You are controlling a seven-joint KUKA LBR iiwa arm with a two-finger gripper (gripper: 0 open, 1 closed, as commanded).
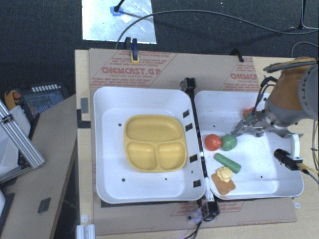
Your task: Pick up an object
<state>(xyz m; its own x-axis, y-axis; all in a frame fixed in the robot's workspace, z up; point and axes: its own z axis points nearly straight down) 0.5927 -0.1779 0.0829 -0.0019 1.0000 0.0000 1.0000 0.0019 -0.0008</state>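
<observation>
At three o'clock in the camera view, the arm (294,96) reached over the right bin (259,180), its gripper (243,128) lowered toward the bin's middle, just beside a green ball (229,142). Whether the gripper was released or clenched could not be told; nothing was visibly grasped. Likely it was angled down so as to meet the nearest item.

The right bin held the candidates for picking: one red ball (213,142) touching the green ball at nine o'clock of it, one green cylinder (228,163) at six o'clock of the pair, one yellow-and-orange piece (224,179) toward the bin's seven o'clock corner, and one orange item (247,113) partly hidden at the gripper's twelve o'clock. That made five loose things.

The left bin (107,133) carried one yellow divided tray (154,142) with three compartments, lying flat at its centre, probably as a place to drop things.
</observation>
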